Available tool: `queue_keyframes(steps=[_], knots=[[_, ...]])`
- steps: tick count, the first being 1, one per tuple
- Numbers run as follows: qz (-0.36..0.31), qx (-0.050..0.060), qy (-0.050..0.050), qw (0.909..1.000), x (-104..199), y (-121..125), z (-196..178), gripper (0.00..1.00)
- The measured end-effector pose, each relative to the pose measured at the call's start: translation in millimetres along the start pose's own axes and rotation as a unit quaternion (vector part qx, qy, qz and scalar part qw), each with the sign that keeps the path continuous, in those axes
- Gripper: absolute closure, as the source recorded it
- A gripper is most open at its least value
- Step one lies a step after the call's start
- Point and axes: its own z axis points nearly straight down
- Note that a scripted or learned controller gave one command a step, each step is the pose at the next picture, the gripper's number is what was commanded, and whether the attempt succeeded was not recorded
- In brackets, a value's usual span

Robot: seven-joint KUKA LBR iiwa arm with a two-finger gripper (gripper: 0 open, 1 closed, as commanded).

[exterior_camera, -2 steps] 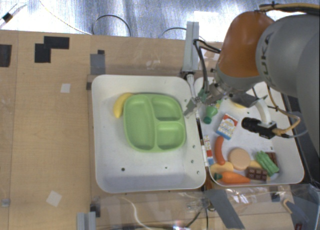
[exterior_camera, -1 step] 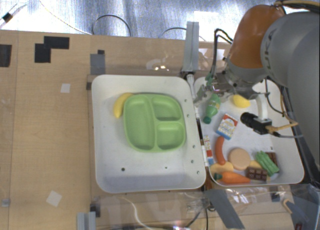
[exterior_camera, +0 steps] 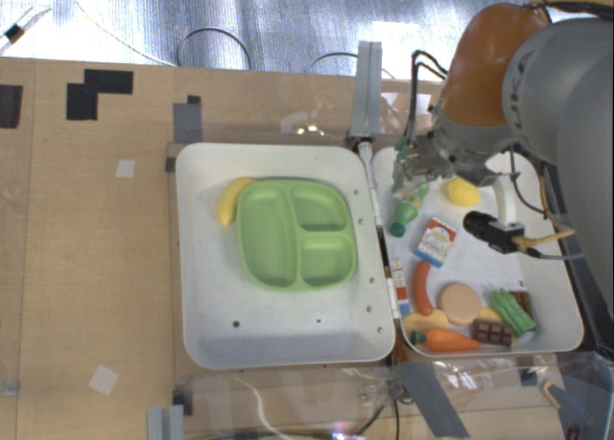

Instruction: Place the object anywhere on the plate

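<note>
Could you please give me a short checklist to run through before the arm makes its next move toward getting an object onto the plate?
1. Green plate sits flat in the left bin: ok.
2. Plate compartments free to receive an object: ok; the yellow banana lies beside its upper-left edge, not on it.
3. Gripper is over the right bin, at its upper-left corner: ok.
4. Object between the fingers: cannot tell; the green bottle lies just below the gripper.
5. Other candidates in the right bin, such as the lemon and carrot: ok.
</note>
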Motion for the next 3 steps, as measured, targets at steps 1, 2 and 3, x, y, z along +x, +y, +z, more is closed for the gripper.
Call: queue_keyframes(steps=[1,2,3], knots=[[-0.349,-0.001,0.001,0.9372,30.5,-26.7,11.5,1.0],[-0.357,-0.002,0.0,0.9339,48.5,-120.9,-32.1,1.0],[-0.373,-0.002,0.001,0.9277,110.1,-31.0,-51.0,1.0]])
